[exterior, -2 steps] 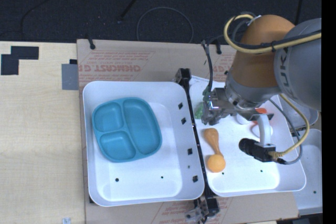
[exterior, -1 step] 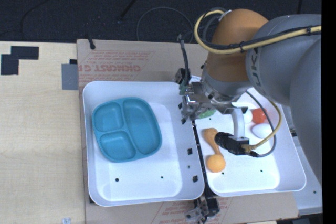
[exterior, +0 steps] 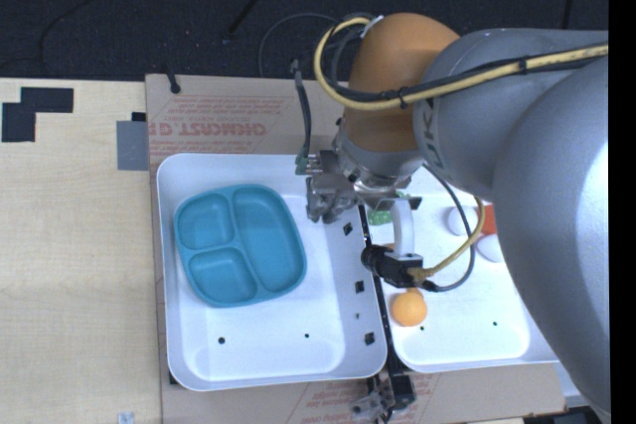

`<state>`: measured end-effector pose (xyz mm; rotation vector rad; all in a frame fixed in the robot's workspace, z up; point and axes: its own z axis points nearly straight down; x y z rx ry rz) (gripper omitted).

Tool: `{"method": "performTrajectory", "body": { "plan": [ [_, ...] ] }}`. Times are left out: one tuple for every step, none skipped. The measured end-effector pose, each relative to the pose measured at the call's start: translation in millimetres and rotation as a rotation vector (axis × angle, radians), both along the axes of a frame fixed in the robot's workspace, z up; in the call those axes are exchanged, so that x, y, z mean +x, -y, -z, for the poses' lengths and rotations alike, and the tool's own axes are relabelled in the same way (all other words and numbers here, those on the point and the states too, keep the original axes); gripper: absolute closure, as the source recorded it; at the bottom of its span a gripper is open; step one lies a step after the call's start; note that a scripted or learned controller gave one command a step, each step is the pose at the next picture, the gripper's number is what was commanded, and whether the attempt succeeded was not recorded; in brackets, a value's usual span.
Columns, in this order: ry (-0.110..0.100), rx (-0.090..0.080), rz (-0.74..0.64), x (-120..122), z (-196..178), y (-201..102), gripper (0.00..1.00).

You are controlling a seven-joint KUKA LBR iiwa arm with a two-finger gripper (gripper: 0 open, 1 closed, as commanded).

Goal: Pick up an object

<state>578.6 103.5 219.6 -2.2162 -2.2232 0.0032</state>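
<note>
A blue three-compartment plate (exterior: 238,243) lies in the left bin (exterior: 248,353). A small orange ball (exterior: 408,309) rests in the right bin (exterior: 467,343), near its left wall. My gripper (exterior: 360,206) hangs over the divide between the two bins, just right of the plate and above the ball. A bit of green (exterior: 379,214) shows directly under the gripper, mostly hidden by it. Nothing can be seen held in the gripper.
The large grey arm (exterior: 527,174) covers most of the right bin. Beside it show a white object (exterior: 457,219), an orange piece (exterior: 486,217) and another white piece (exterior: 491,249). Cardboard (exterior: 229,119) lies under the bins, and a pale wooden bench top (exterior: 70,253) lies to the left.
</note>
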Motion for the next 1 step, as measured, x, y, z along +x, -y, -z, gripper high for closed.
{"method": "performTrajectory", "body": {
  "plan": [
    [-0.001, -0.001, 0.001, -0.7, -0.7, 1.3, 0.00]
  ]
}}
